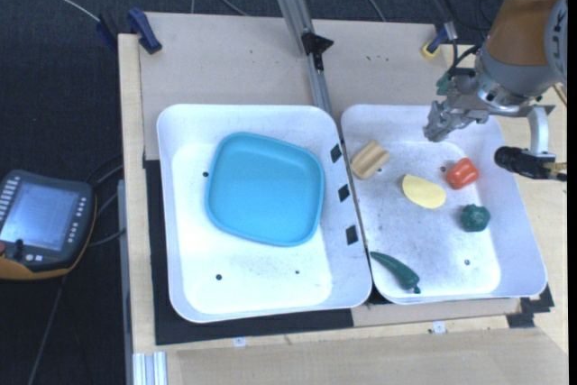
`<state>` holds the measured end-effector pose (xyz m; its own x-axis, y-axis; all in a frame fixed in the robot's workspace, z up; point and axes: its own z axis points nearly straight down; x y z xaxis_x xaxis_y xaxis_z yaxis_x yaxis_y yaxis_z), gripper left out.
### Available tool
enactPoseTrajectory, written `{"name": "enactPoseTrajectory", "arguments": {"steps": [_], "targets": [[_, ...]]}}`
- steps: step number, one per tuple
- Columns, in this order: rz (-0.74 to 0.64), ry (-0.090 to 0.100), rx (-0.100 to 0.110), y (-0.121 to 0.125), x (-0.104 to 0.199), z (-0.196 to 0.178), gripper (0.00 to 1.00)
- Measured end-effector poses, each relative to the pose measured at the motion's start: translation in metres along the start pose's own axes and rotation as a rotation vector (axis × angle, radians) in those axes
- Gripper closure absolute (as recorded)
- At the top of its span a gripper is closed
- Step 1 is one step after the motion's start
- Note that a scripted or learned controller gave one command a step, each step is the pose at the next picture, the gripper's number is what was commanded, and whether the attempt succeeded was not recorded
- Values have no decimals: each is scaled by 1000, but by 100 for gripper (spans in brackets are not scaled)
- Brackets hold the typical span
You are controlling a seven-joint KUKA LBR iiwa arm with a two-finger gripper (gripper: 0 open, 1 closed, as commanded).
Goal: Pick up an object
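Closest to me, I see a green pepper lying at the front edge of the right bin. It lies well apart from the other toys, so I think it would be easy to reach. A little further back sit a dark green lump, a yellow piece and a small red thing. A tan block leans near the wall between the bins. All of these could be picked, and none is picked yet.

The left bin has a blue plate lying flat in it.

Further back, the gripper hangs over the far part of the right bin, near the red thing. Nothing is between the jaws that I can see. They are small and dark, so I cannot tell if they are apart or together. The arm is cut off at the picture's edge.
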<state>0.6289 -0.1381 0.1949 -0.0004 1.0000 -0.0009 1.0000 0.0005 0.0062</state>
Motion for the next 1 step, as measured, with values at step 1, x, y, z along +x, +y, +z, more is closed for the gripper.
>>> {"name": "enactPoseTrajectory", "arguments": {"steps": [1], "targets": [[-1, 0, 0, 9, 6, -51, 100]]}}
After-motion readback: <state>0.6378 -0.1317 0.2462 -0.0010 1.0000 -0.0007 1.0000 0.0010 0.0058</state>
